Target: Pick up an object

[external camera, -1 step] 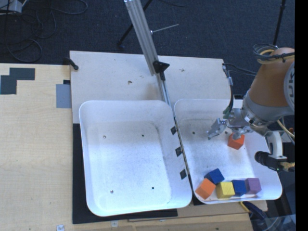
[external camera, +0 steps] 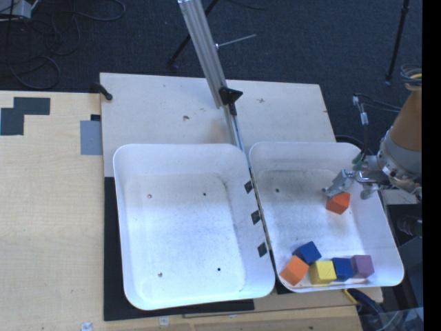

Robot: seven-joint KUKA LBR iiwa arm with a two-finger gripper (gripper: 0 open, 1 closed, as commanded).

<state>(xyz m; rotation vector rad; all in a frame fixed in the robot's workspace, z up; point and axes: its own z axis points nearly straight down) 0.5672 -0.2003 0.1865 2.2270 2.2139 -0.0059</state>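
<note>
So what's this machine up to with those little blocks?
A robot arm reaches in from the right over the right bin. Its gripper sits just above a red cube; whether it has hold of it is hard to tell. Five more cubes, orange, blue, yellow, another blue and purple, cluster at the bin's near edge.

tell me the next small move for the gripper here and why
Probably a short lift straight up, then check the hold. The gripper sits in the right bin directly above the orange-red block, which looks tilted right at its tips, but the view does not settle whether the block is clamped. The other blocks lie clustered at the bin's near edge, well apart, so rising should disturb nothing.
</note>
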